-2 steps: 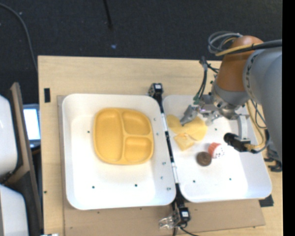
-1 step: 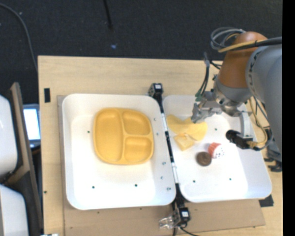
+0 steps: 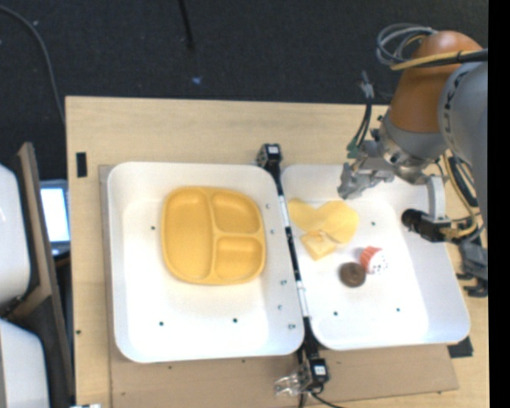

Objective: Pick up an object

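In the right bin (image 3: 425,317) lie a pale yellow floppy piece (image 3: 325,219) with a small yellow wedge (image 3: 317,246) just below it, a brown round object (image 3: 352,274), and a small red and white object (image 3: 372,260). My gripper (image 3: 354,182) hangs over the bin's far edge, above and to the right of the yellow piece, apart from it. Nothing is seen between its fingers.
A yellow divided plate (image 3: 212,234) rests in the left bin (image 3: 136,313). A black clamp (image 3: 270,154) sits at the far end of the divider between the bins, and another fitting (image 3: 310,372) at its near end. Cables (image 3: 446,223) trail along the arm at the right.
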You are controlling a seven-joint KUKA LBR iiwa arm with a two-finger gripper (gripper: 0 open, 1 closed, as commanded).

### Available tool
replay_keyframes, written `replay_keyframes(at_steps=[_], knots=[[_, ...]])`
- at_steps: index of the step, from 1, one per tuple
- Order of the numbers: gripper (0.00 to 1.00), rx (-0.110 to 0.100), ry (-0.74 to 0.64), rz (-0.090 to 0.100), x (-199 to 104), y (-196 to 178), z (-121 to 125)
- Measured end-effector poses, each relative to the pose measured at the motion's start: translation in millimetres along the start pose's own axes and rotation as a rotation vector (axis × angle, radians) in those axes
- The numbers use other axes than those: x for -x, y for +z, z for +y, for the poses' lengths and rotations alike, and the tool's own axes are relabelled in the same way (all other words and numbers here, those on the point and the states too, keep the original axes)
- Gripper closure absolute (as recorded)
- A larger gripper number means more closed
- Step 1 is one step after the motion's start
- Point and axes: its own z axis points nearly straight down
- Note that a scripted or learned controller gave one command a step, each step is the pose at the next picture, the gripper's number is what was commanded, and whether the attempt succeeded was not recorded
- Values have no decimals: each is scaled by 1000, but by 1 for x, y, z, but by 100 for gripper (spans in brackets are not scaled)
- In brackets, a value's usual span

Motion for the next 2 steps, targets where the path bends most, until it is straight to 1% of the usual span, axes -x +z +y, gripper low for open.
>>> replay_keyframes(at_steps=[1,2], knots=[[100,0,0,0,1,-37,1],[100,-4,-3,1,-51,-30,-4]])
